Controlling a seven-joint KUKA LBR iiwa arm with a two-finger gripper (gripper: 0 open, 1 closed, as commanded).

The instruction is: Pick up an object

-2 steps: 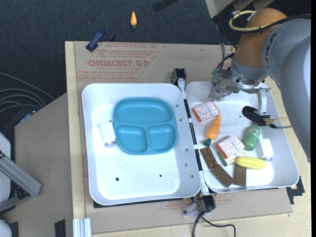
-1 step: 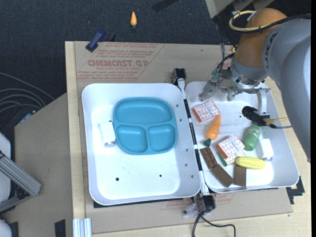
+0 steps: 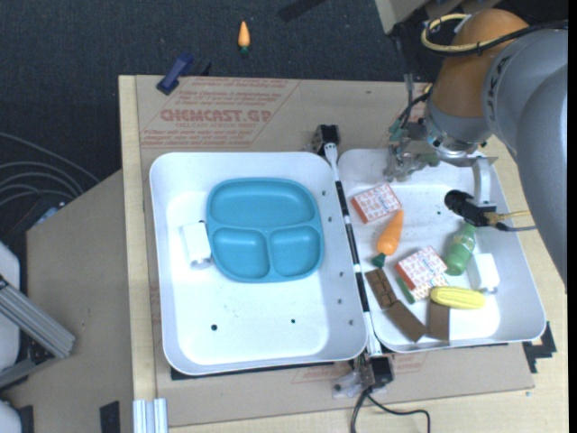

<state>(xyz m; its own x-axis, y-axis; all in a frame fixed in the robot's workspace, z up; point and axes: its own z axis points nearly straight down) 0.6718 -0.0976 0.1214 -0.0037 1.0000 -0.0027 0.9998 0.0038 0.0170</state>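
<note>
Nearest the lens, at the six o'clock rim of the right bin, lay a dark brown bar and a smaller brown block. Just above them, a yellow corn cob rested at about five o'clock, touching a red-and-white checked packet. A green bottle stood tilted at three o'clock, beside a small white piece. Toward the bin's centre an orange carrot lay slanted, with a second checked packet just beyond it at eleven o'clock. The gripper hung over the bin's twelve o'clock corner, nothing visibly between its fingers; whether they were apart or together could not be made out. In the left bin, a blue sectioned tray sat at centre, a white block at its nine o'clock.
</note>
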